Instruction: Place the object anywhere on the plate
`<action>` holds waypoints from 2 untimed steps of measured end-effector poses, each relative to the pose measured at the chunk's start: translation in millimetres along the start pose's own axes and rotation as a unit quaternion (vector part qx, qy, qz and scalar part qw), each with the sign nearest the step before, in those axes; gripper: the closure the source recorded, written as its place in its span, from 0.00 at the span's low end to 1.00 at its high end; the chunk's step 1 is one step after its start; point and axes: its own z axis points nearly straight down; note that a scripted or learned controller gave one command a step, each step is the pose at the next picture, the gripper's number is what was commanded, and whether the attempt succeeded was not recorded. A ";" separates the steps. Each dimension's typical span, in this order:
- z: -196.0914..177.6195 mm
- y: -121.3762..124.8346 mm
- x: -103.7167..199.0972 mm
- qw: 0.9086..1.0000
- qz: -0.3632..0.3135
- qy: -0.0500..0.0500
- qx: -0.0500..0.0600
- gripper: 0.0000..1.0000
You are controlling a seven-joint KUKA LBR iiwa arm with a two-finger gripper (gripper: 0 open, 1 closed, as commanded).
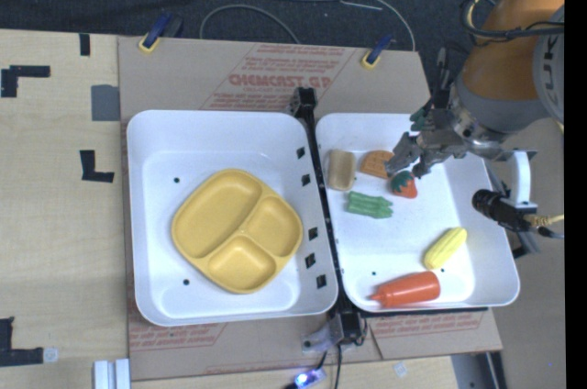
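Two fingers of the pincer (410, 173) clamp a small red-orange toy (404, 186) above the right bin (486, 282).

The arm (514, 38) runs off the right edge, so its base and most of its links are cut off. The gripper (410, 169) sits low over the right bin (486, 286), and its dark fingers blend together; can't tell if they're spread or closed. There's a small red and green thing (404, 186) right at the tips, partly covered, too tiny to name, and no clue if it's touched or just under them. The orange-brown piece (375, 163) beside it has its right end tucked behind the gripper. Bottom edge: a blurry connector with a blue light (307, 378), cut off.
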 end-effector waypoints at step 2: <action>20.5 40.1 96.7 1.000 0.000 0.000 0.001 1.00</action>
